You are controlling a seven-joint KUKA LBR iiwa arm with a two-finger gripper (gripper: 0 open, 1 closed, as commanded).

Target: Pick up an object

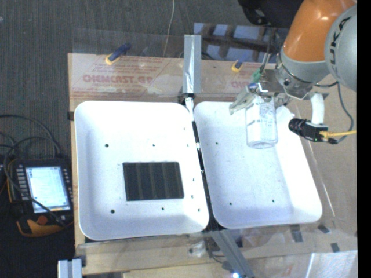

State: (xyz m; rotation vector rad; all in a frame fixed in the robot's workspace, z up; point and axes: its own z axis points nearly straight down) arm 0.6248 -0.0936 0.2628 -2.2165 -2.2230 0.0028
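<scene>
Clear plastic cup-like container hangs inverted over right white bin, top end clamped between the fingers of the two-finger gripper. Step: lift w/ obj. secured. Next: steady vertical raise, grip maintained.

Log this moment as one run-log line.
arm: over right bin | gripper: shut on clear cup, lifted | left bin: dark ridged pad
</scene>
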